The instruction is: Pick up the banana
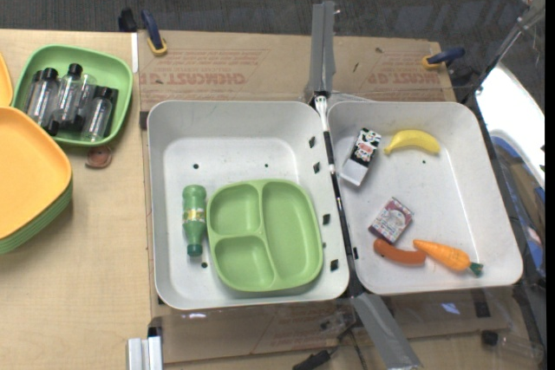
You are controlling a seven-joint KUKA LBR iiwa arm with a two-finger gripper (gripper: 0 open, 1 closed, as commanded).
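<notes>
The cardboard sheet (pixel 260 65) under the bins bears red printed lettering, upside down in the camera view, reading roughly "CHEMCUT2", repeated to the right of the divider. Print on the small cartons is too small to read.

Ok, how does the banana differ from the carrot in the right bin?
The banana is plain yellow and curved; the carrot is orange with a green stem end and nearly straight. The banana lies alone near the far wall of the right bin, while the carrot lies near the front edge, its tip against a red-orange sausage-shaped toy. Both look like toy food of similar length, lying flat.
</notes>
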